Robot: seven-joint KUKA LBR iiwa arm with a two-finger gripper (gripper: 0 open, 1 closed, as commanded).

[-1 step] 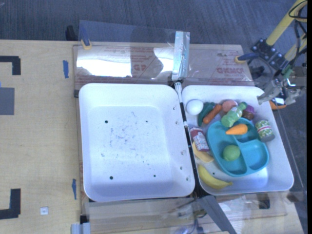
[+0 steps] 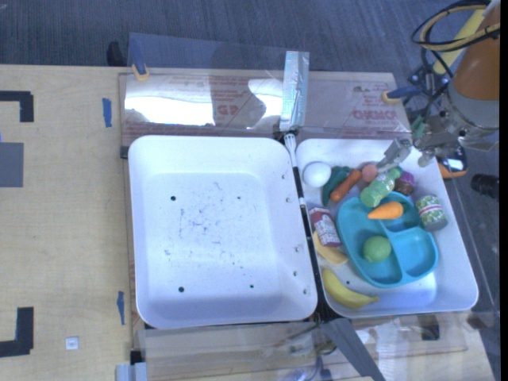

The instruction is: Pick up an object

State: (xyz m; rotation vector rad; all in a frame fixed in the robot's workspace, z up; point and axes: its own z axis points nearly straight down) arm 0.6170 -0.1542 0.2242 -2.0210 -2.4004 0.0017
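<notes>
**White bins, blue tray, and a tool at the far rim**

White plastic makes up the two largest things on the tabletop [image 2: 55, 213]: the left bin [image 2: 214, 228], bare inside apart from faint scuffs, and the right bin [image 2: 456, 280], crowded with toy food. Everything below is placed against the blue tray [image 2: 405, 252], a divided dish lying in the middle of the right bin.

The grey arm [image 2: 476, 78] with its orange band stands beyond the tray's far right corner. Its tool [image 2: 394, 153] hangs over the bin's far rim, just above the food piled behind the tray; whether the fingers are wide or narrow I cannot tell, and nothing can be seen between them.

A yellow banana [image 2: 345, 288] lies at the tray's near left corner, long axis running left to right, ends curving up. A red-labelled packet [image 2: 325, 228] sits against the tray's left side. An orange carrot [image 2: 386, 210] rests on the tray's far edge, lying crosswise, tip pointing left. A second, redder carrot [image 2: 346, 185] lies behind the tray, slanting up to the right. A green ball [image 2: 377, 248] sits in the tray's middle compartment. A white egg [image 2: 317, 174] lies beyond the far left corner.
</notes>
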